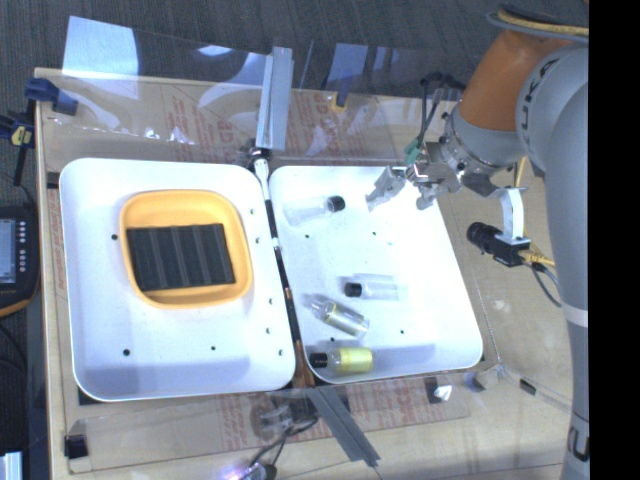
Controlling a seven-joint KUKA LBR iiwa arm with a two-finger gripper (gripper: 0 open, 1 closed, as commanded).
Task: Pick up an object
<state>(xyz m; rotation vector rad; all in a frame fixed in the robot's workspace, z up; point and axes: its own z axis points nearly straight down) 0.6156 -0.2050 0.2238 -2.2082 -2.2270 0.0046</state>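
Two white bins sit side by side on the worktop (150, 133); left bin (90, 348) holds an orange tray (182, 248). Claw (402, 190) hangs spread and empty over the right bin's (440, 308) far edge. Vials lie there: one (315, 208) near the claw, another (370, 289) mid-bin, a third (338, 315) beside it, a yellow one (343, 359) at the near edge.

right bin (455, 308) centre open, 4 vials (340, 316) scattered

No text, label, brand or number can be read. Faint reddish printing runs across the bench surface (400, 408) around the bins, too blurred to make out; the screen of the dark device (14, 253) at the frame's left edge is illegible.
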